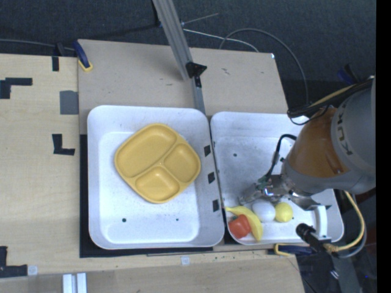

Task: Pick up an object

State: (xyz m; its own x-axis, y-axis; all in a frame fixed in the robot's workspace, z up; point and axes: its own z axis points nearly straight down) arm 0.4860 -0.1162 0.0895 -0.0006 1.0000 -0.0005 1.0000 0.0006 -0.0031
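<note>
In the right bin [244, 130] several small objects lie near the front edge: a yellow banana [250, 218], a red-orange piece [240, 226], a white egg-like ball [263, 210] and a yellow lemon-like ball [283, 212]. My gripper [259, 192] hangs low over this group, just above the white ball. Its metal fingers [249, 195] point left toward the banana. No object shows between the fingers. The arm's orange band [317, 145] and grey body cover the bin's right side.
The left bin [101, 224] holds a yellow three-compartment tray [157, 162]. A grey metal bar [174, 29] slants down from the top to the bins' shared wall. Cables run along the bench's right and front right.
</note>
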